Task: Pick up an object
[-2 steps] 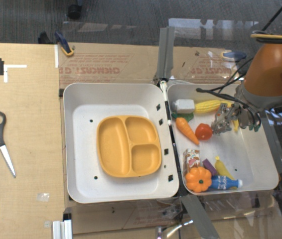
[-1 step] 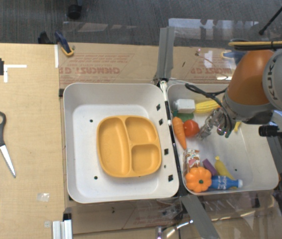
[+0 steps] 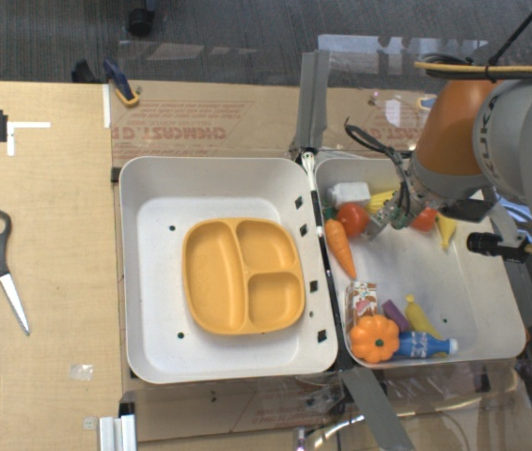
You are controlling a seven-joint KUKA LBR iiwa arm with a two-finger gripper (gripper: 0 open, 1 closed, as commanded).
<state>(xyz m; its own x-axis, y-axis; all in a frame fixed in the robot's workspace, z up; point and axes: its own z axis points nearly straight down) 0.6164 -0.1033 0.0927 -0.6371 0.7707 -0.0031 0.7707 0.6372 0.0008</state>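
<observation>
Down at the near edge of the right bin (image 3: pixel 492 350) sits a small orange pumpkin (image 3: pixel 374 338), and beside it a blue bottle (image 3: pixel 423 347) lying on its side with a yellow piece (image 3: pixel 417 315) and a purple piece (image 3: pixel 395 312) just behind. A small printed packet (image 3: pixel 363 301) lies just behind the pumpkin. Further up the bin, the carrot (image 3: pixel 340 246) lies close along the left wall, its long axis running from upper left to lower right, pointed end toward the camera. Just behind it is the red tomato (image 3: pixel 352 220), and behind that a white block (image 3: pixel 350 194).

The arm comes in from the right, orange band up high, and the pincer (image 3: pixel 390 216) is low in the far half of the right bin. Its tips sit among a yellow object (image 3: pixel 379 203) and another red piece (image 3: pixel 424 220), too cluttered to say whether it is spread wide, pinched narrow, or gripping anything.

The relation that counts: the tomato lies just to the pincer's left, near it, with the carrot a little further left and nearer the camera. If the tomato is the target, the move looks like a short shift left; the carrot would probably want a grip across its slanted length.

Over in the left bin (image 3: pixel 144 271), the yellow divided plate (image 3: pixel 244 275) sits alone, well apart from the action. Scissors (image 3: pixel 1 266) lie out on the desk (image 3: pixel 40 346) at far left.
</observation>
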